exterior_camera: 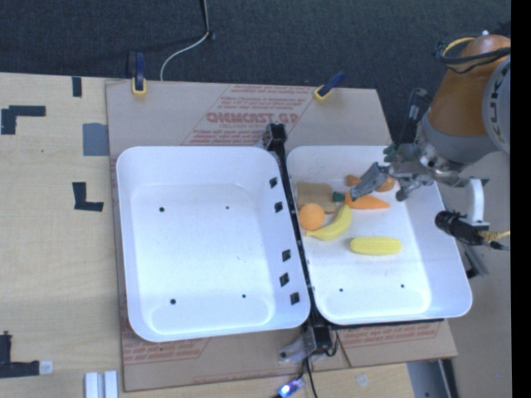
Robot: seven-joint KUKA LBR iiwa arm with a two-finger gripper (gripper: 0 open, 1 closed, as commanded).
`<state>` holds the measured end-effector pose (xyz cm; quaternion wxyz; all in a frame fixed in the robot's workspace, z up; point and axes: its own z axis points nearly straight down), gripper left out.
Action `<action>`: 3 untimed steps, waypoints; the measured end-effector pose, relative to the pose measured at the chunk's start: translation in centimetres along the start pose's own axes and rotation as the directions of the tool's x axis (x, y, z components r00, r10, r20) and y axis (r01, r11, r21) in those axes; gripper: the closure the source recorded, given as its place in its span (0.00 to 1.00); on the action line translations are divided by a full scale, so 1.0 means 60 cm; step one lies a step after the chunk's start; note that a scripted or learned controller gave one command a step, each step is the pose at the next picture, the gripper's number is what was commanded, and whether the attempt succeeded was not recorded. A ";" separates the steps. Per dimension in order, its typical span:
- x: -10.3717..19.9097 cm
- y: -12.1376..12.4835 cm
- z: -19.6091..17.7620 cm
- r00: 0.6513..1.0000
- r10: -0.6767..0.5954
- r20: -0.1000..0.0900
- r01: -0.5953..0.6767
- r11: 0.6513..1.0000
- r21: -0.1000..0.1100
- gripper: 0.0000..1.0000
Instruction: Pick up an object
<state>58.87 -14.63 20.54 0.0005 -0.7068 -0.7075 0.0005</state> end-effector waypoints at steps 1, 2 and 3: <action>0.093 0.133 -0.007 1.000 -0.008 -0.001 0.008 1.000 -0.006 0.00; 0.017 0.010 0.077 1.000 0.006 0.000 -0.006 1.000 0.008 0.00; 0.133 0.098 0.032 1.000 -0.007 -0.001 0.007 1.000 -0.005 0.00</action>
